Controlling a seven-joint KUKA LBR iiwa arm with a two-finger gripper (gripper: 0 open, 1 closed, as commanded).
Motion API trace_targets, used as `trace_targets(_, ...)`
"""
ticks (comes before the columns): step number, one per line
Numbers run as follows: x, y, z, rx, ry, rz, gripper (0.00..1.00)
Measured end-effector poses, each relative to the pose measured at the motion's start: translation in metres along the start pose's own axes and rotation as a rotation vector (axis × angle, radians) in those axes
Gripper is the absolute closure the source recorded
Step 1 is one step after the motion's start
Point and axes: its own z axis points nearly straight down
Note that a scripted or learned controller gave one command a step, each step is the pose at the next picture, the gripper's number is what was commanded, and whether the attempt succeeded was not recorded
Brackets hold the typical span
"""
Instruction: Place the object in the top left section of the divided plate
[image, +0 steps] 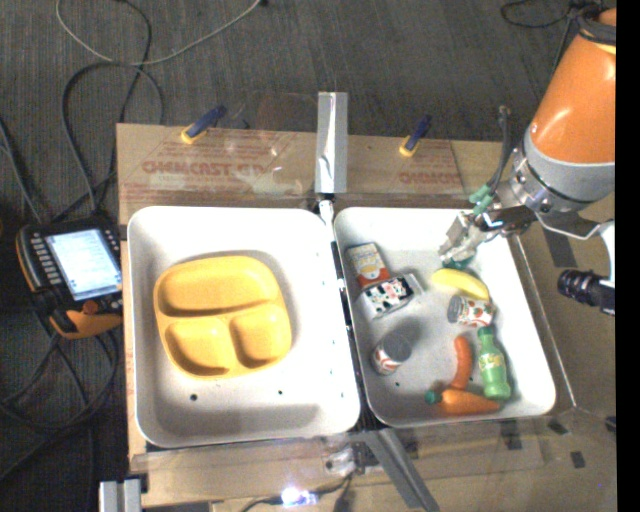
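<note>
A yellow divided plate (224, 314) lies in the left bin (160, 400), with one long section at the top and two smaller ones below. My gripper (460, 246) hangs over the upper right part of the right bin (528, 400), just above and left of a banana (461, 284). Nothing shows between its fingers. Other objects in the right bin are an orange-labelled packet (368, 262), a black-and-white patterned box (388, 294), a small can (474, 312), a grey-topped cup (392, 350), a green bottle (491, 366) and two carrots (466, 402).
A metal divider post (331, 140) stands between the bins at the back. A teach pendant (72, 266) with a lit screen lies left of the bench. Blue-and-yellow clamps (203, 123) hold a clear sheet behind the bins.
</note>
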Motion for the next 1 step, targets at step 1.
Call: trace_targets(1,0.012,0.0382,0.001,0.001,0.001,0.122,1.0)
